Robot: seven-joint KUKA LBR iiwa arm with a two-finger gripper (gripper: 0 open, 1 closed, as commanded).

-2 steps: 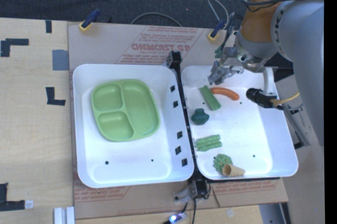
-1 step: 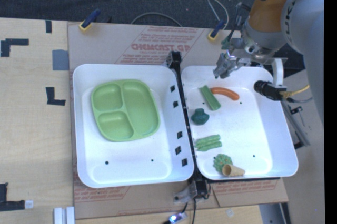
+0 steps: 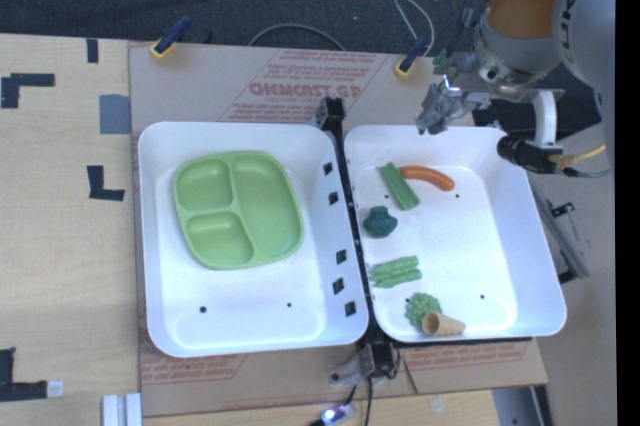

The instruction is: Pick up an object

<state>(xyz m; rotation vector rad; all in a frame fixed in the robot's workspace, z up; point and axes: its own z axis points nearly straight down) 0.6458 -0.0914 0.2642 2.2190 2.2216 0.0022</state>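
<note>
the arm is at the approach step: its gripper [image 3: 437,114] hangs over the far rim of the right bin [image 3: 520,214], above the bin's top-left corner, and carries nothing. whether it is spread or pressed together, i cannot tell from this slant.

the candidates to pick all lie in the right bin. nearest the gripper are an orange sausage-like piece [image 3: 428,177] and a green stick-shaped piece [image 3: 398,185], which touch or nearly touch at one end. just below them sits a dark teal lump [image 3: 379,222], then a green bean-like bundle [image 3: 395,270] near the bin's middle, and at the near edge a leafy green piece [image 3: 421,306] touching a small tan cone [image 3: 443,323].

judging from the position, the next move calls for choosing a target, likely one of the nearest two, moving over it, turning the wrist across its narrow side and descending without nudging its neighbour.

count: six small toy food items in the right bin; one green divided plate [image 3: 238,209] with three compartments in the left bin [image 3: 160,244]; two bins; one arm.
</note>
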